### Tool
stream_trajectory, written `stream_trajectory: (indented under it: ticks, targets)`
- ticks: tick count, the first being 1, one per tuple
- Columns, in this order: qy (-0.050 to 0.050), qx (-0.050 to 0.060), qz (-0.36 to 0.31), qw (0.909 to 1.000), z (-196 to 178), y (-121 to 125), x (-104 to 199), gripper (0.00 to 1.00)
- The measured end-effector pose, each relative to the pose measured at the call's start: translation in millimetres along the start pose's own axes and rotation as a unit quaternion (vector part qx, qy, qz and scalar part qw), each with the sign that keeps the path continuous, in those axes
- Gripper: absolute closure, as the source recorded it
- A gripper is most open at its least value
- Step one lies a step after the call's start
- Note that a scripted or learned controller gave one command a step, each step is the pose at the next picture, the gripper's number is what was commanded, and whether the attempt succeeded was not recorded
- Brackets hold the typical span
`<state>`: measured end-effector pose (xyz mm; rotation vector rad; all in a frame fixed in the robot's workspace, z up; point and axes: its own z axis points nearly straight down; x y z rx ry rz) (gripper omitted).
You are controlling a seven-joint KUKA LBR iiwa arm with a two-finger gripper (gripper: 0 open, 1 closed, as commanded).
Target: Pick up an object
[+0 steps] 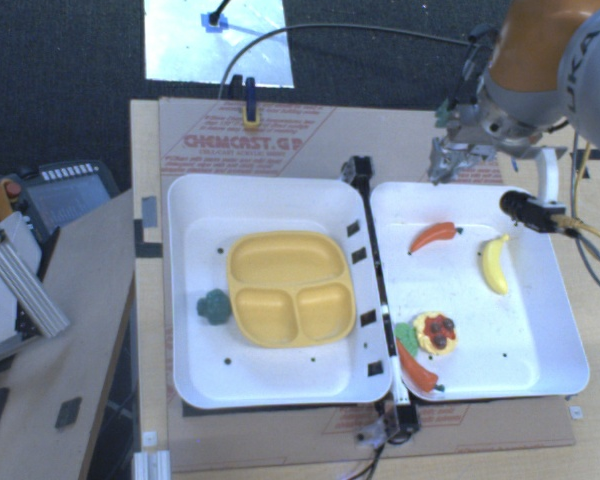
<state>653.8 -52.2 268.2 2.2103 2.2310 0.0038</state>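
Observation:
My gripper [458, 165] hangs over the far edge of the right bin [540, 368], and nothing shows under it. In that bin lie an orange-red chili pepper [435, 235], a yellow banana [494, 264], a small round yellow toy with red and dark spots [436, 332] and an orange-red carrot-like piece [417, 367] by the near left corner. The pepper lies a little nearer than the gripper and slightly to its left. The left bin [195, 368] holds a yellow divided plate [285, 288] and a green broccoli piece [215, 307] beside it.
A black divider [372, 268] runs between the two bins. A black fitting [525, 211] on a cable sits over the right bin's far right rim. Left of the bench stand a grey side table [70, 308] and a pendant [65, 198].

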Motion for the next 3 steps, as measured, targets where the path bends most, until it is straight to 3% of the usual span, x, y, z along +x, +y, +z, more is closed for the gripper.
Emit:
stream_trajectory:
  ticks: [1,3]
  targets:
    - [0.0,0.001,0.0,1.0,11,-5,59,1.0]
    - [0.0,0.0,0.0,1.0,39,15,160,1.0]
